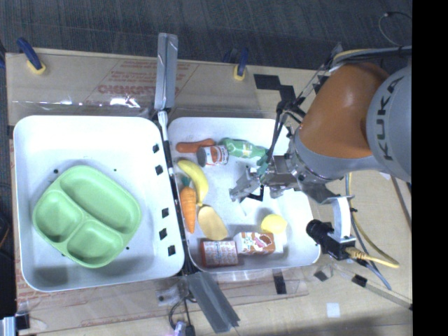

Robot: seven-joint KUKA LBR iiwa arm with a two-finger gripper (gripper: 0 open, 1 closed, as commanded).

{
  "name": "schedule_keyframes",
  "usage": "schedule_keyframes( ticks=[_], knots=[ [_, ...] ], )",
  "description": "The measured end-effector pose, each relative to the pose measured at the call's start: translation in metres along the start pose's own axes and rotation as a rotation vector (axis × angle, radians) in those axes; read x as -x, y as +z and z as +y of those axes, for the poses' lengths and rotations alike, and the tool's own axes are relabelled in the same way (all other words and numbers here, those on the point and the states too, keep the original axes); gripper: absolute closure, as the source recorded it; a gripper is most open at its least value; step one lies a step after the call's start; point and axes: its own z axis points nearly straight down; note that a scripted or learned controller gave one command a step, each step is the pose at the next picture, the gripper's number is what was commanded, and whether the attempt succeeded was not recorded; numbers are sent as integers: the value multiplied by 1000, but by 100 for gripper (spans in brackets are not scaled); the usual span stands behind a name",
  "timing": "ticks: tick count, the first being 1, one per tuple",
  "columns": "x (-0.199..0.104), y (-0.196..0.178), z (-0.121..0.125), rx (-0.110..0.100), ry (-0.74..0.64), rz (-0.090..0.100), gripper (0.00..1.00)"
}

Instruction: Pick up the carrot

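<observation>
Dark carpeted floor (210,12) beyond bench. Cardboard-covered bench top (203,79) under both bins, blue clamps (31,56) on far edge. Even overhead light.

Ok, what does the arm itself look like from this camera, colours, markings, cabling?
The arm is grey with a broad, rounded orange band and the letters KUKA in dark print on its grey casing. Thin dark cables run along it near the wrist. The gripper is a grey metal two-finger unit. A black fitting sits below the wrist, beside yellow and black cables.
</observation>
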Motion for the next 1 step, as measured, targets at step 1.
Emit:
schedule_keyframes(
  ticks=[1],
  knots=[
    [-56, 70, -3, 0, -82, -1, 0]
  ],
)
